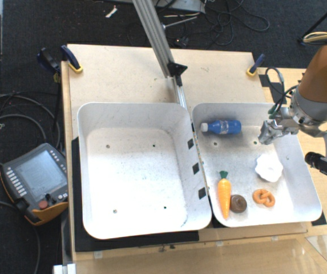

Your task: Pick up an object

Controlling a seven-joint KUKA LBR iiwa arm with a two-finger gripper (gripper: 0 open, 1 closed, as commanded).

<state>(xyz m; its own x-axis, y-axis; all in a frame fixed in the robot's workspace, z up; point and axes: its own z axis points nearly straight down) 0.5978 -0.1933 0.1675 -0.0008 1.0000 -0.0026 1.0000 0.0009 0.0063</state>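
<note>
The right bin holds a blue bottle lying on its side at the back, a crumpled white object at the right, an orange carrot, a small brown round piece and an orange pretzel-shaped toy near the front. My gripper hangs over the back right of this bin, to the right of the bottle and above the white object. Nothing shows between its fingers.
The left bin lies beside the right one, with a slanted metal rail rising behind their shared edge. Clamps sit at the bench's back corners. A teach pendant rests on the floor at the left.
</note>
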